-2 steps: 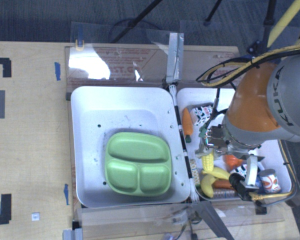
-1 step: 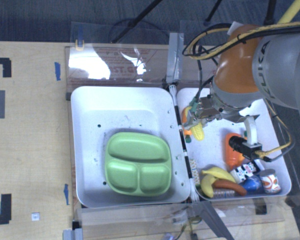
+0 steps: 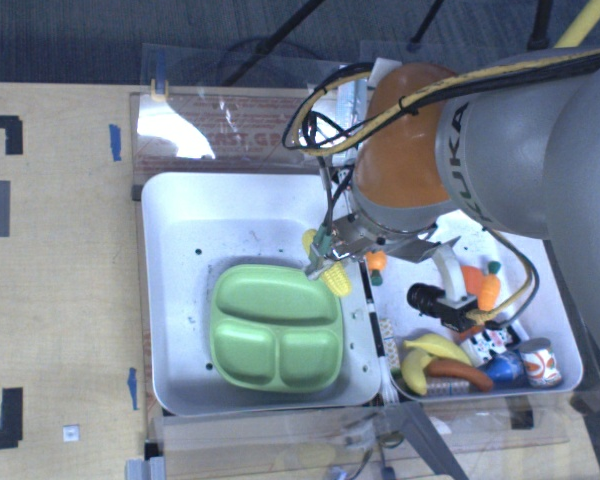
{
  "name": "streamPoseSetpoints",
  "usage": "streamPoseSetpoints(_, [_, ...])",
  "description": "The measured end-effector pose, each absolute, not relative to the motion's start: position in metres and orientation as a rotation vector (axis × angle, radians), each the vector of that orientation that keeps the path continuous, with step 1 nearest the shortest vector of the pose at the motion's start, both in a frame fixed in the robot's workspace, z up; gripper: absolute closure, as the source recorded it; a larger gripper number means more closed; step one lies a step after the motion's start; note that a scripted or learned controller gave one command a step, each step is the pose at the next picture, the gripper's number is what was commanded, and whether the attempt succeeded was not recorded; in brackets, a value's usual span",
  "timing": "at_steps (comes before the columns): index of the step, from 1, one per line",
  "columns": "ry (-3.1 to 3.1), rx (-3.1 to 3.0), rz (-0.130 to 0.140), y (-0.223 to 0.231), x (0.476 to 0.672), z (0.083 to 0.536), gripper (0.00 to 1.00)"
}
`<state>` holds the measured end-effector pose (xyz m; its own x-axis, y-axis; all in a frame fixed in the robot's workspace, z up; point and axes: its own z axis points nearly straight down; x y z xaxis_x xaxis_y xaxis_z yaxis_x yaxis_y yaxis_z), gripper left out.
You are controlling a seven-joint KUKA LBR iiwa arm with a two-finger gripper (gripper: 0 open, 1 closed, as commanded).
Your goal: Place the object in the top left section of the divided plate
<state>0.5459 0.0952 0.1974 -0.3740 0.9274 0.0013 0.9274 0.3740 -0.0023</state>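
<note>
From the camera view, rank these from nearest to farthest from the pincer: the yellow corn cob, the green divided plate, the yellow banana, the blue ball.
1. Yellow corn cob, right at the pincer.
2. Green divided plate, just below-left in the left bin.
3. Yellow banana, right bin, near edge.
4. Blue ball, farther right.
</note>
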Motion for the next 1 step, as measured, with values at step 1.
streamPoseSetpoints(1, [-2.602,-1.757,0.002,0.0949,0.5459,0.1974,0.00])
